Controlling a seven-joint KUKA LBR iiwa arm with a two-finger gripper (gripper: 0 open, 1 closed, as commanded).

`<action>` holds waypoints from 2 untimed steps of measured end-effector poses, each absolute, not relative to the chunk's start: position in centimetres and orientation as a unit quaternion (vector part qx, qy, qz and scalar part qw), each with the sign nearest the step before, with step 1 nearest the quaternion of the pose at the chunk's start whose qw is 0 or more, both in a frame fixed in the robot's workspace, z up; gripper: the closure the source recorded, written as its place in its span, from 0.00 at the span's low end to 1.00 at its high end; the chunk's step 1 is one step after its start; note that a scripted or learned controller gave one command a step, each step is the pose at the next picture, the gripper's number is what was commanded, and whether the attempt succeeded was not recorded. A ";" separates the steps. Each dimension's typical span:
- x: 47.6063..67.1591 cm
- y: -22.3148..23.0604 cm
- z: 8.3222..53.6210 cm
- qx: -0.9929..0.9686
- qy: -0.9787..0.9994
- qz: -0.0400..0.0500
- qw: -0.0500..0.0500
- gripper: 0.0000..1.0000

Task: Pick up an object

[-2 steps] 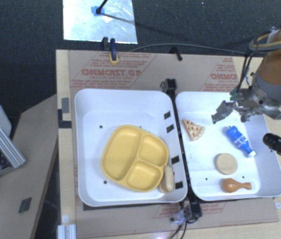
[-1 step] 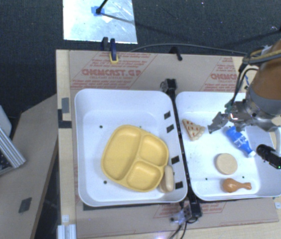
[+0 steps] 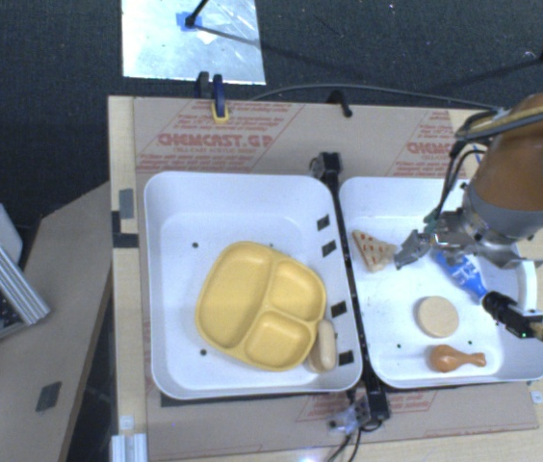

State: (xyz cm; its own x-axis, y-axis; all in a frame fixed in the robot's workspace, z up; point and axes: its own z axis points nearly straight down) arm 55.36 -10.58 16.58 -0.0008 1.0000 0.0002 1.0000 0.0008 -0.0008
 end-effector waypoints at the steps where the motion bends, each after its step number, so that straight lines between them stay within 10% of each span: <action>1: 55.1 -10.1 10.4 -0.707 -0.707 0.001 0.002 0.00; 2: 55.3 -10.2 11.8 -0.707 -0.708 -0.001 -0.001 1.00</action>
State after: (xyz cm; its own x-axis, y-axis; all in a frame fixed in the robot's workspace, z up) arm 55.28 -10.22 11.79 -0.0016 1.0000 -0.0006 1.0000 0.0016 0.0028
